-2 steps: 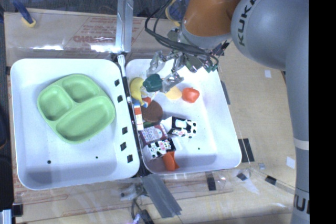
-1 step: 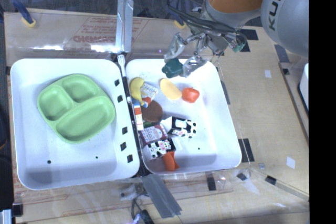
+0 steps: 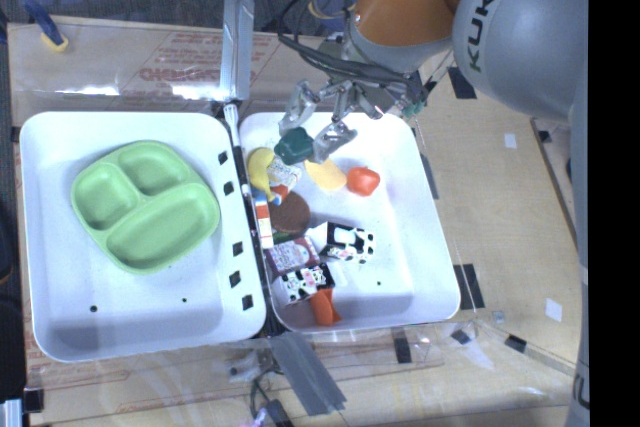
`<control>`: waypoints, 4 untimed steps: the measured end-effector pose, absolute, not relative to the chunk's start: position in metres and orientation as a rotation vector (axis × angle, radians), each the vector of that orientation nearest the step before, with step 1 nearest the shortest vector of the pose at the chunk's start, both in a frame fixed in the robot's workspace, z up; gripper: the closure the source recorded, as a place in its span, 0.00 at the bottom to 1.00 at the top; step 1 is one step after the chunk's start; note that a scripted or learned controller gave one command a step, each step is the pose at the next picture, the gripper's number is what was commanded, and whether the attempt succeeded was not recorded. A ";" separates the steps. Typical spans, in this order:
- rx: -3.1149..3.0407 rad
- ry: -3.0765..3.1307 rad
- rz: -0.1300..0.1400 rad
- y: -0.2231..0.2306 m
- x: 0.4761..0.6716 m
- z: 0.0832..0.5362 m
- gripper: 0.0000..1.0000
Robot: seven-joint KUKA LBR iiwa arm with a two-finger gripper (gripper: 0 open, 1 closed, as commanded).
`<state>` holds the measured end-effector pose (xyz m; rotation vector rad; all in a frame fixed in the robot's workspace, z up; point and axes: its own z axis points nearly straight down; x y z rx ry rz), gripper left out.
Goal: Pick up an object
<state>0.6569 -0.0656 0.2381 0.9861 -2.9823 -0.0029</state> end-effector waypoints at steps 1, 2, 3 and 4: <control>0.990 -2.987 0.002 -0.065 0.659 0.251 1.00; 1.041 -2.964 -0.004 0.001 0.657 0.220 1.00; 1.044 -2.968 0.001 0.001 0.658 0.233 1.00; 0.999 -2.977 -0.003 0.064 0.656 0.191 1.00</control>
